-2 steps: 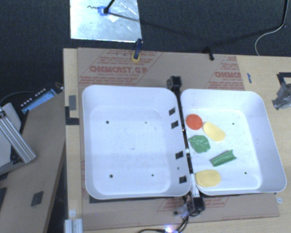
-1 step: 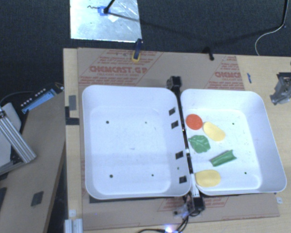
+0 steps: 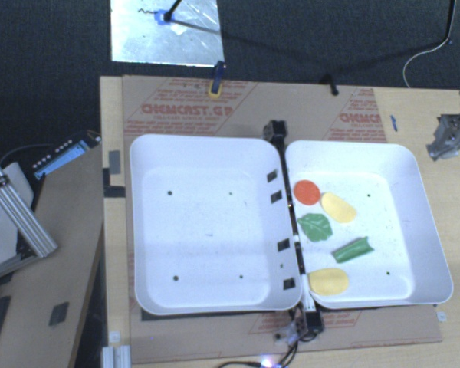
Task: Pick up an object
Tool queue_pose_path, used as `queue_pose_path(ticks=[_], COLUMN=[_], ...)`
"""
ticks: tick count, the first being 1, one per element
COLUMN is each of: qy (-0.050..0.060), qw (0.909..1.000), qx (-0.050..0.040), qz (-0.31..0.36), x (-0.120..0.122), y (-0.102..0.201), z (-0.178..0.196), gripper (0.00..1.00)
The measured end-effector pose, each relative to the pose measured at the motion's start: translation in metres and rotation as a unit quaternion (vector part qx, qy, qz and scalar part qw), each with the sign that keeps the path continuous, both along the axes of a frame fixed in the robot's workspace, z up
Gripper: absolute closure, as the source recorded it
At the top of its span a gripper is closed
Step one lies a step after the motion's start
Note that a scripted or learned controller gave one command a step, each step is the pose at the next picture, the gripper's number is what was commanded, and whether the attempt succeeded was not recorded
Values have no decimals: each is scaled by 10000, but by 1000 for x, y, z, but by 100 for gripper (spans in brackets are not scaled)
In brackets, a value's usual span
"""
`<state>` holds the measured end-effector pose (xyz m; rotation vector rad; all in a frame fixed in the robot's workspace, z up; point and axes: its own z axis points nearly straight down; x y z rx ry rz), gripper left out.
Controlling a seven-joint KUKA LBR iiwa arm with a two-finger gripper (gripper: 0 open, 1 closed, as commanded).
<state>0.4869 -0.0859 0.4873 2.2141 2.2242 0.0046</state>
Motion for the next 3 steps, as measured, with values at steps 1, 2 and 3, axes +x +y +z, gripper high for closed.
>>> queue_pose_path(ticks=[1,2,3], qy=[2,-1,-1], qw=[10000,10000,10000], qx=[-1,-2,-2], qz=[0,-2,-10], x=[0,0,0], y=[8,12,9], z=[14,33,49], gripper=[100,100,100])
